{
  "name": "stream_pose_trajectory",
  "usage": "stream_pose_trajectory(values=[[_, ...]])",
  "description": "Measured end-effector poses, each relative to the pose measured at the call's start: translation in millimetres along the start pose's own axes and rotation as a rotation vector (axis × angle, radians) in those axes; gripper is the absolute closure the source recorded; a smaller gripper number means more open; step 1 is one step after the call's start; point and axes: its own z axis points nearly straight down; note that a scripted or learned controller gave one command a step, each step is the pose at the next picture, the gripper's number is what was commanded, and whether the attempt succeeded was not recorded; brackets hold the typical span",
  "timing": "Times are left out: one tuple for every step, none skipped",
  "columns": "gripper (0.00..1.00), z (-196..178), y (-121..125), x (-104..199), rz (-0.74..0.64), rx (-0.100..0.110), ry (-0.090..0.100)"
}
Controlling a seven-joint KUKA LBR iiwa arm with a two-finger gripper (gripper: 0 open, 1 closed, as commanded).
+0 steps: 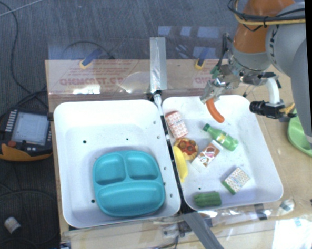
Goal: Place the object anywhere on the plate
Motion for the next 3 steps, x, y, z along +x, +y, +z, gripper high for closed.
stream_pose_trajectory(values=[[1.0,36.8,16.4,111.6,0.115,0.001,0.008],[1.0,36.3,-39.2,189.8,0.144,0.001,0.007],[1.0,76.9,-103.6,263.2,0.04,0.005,0.007]])
